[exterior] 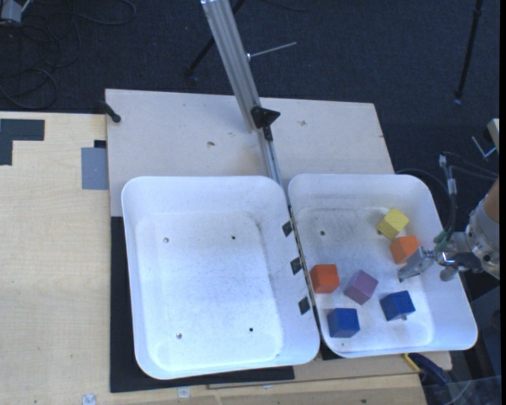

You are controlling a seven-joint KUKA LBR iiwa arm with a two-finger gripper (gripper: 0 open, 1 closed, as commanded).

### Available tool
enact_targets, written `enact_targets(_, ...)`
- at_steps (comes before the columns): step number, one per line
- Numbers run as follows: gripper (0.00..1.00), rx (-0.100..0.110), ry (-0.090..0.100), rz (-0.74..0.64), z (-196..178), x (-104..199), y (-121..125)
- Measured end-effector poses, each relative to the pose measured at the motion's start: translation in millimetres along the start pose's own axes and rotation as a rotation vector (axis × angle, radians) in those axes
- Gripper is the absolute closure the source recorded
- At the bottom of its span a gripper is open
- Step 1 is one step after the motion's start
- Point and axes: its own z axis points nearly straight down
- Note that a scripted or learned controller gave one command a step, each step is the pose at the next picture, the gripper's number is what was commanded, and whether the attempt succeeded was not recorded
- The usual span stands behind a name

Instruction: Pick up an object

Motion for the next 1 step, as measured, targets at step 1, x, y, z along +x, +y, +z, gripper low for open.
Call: enact_targets(1, 0.00, -0.023, -0.007, -0.004, 72.5, 32.4, 10.4)
